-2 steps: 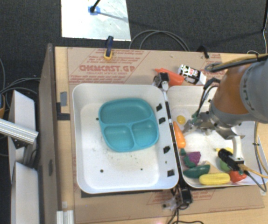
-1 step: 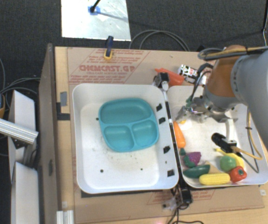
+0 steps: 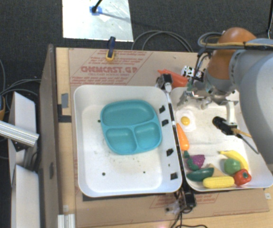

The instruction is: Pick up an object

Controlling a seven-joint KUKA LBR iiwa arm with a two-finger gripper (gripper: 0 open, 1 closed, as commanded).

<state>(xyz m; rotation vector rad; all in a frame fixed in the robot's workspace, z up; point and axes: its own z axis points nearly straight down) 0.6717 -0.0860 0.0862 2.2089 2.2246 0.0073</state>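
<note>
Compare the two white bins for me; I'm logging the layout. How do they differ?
The left bin holds one large teal divided plate; the right bin holds many small toy foods, such as a fried egg, carrot, banana and corn cob. The arm reaches over the right bin, not the left. Both are shallow, white and set side by side.

Cardboard-topped bench (image 3: 127,63) bears two white bins (image 3: 91,175); side by side.
</note>
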